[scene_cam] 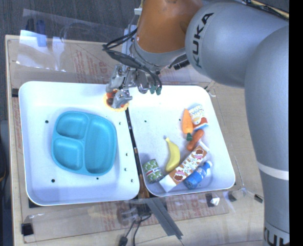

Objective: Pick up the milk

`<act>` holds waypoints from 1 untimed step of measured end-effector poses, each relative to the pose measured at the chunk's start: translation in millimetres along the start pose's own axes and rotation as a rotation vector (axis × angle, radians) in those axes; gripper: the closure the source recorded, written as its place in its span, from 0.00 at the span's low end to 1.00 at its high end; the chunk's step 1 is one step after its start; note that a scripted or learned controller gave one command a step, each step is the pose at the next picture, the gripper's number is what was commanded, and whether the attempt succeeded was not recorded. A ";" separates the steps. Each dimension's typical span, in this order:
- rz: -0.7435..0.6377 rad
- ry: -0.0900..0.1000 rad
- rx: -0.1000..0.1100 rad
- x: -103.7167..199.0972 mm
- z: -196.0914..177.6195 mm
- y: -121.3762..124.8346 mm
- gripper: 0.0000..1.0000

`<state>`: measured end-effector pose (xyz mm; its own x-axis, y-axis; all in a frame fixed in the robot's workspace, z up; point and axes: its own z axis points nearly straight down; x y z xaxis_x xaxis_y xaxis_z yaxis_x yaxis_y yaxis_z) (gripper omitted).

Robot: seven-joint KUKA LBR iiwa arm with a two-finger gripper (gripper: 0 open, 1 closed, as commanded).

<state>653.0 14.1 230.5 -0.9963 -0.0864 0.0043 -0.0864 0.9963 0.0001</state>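
1. The milk (189,164) lies flat in the right bin (219,137), touching the banana (172,156).
2. The gripper (118,97) hangs far off, pinching something small and orange.
3. The carton looks light and stiff; grab its long sides.

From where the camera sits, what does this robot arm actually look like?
The arm is fat, rounded and smooth grey, with KUKA in black letters on its side. An orange band wraps it above the wrist. Black cables loop beside that. The gripper is a small cluster of metal parts.
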 end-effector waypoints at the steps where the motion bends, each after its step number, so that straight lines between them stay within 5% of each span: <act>1: -0.188 -0.005 0.000 -4.7 -12.3 7.9 1.00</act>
<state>657.0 22.3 242.8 -0.9627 -0.2706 -0.0004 -0.2706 0.9627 0.0002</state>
